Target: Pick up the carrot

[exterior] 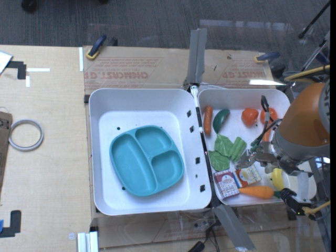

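Observation:
The carrot [257, 192], orange with its tip pointing left, lies flat along the front edge of the right bin [231, 95]. My gripper [254, 160] hangs over the right bin's near right part, just above and behind the carrot. It is not touching the carrot, and nothing shows in its grasp. The grey arm with its orange band [311, 117] reaches in from the right and hides the bin's right side.
Around the gripper lie a green leafy piece [229, 147], a red-and-white packet [227, 184], a yellow item [277, 178], a tomato [250, 116], a dark green piece [220, 118] and a sausage [208, 119]. The left bin [100, 156] holds a blue divided plate [147, 160].

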`<action>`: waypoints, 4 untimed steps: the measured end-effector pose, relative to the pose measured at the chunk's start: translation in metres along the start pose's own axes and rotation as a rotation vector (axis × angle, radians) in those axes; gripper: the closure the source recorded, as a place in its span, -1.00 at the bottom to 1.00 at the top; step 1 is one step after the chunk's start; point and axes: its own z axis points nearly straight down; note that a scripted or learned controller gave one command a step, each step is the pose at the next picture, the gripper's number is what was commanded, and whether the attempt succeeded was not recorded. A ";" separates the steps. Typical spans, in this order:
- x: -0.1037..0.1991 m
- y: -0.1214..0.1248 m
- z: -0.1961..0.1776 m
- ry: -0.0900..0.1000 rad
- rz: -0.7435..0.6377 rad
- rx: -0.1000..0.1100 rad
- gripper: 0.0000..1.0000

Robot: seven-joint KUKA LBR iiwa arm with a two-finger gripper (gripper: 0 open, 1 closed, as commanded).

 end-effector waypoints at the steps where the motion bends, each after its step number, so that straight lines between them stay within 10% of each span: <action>1: -0.034 0.005 -0.009 0.000 -0.061 -0.001 -1.00; 2: -0.034 0.005 -0.015 -0.001 -0.059 0.005 1.00; 3: 0.013 0.013 0.019 -0.008 -0.186 -0.023 1.00; 4: 0.047 0.029 -0.185 -0.001 -0.046 -0.003 1.00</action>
